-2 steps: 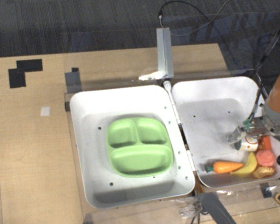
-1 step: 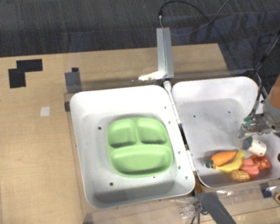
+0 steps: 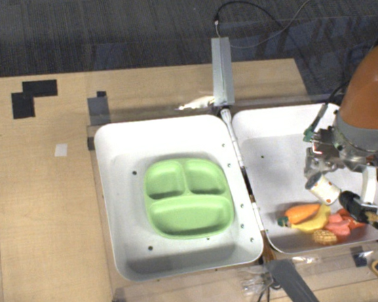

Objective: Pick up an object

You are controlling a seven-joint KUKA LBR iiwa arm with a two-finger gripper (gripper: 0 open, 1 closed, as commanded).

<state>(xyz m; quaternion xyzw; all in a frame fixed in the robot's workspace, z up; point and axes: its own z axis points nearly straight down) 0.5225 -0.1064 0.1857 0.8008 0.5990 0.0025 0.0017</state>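
Carrot (image 3: 301, 213): orange, green-tipped, right bin's (image 3: 270, 144) near edge, touching banana (image 3: 315, 220).
My gripper (image 3: 324, 181): above them; jaw state unreadable.

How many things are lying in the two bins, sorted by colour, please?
Green divided tray: 1
Orange carrot: 1
Yellow banana: 1
Red item: 1
Tan item: 1
Total: 5
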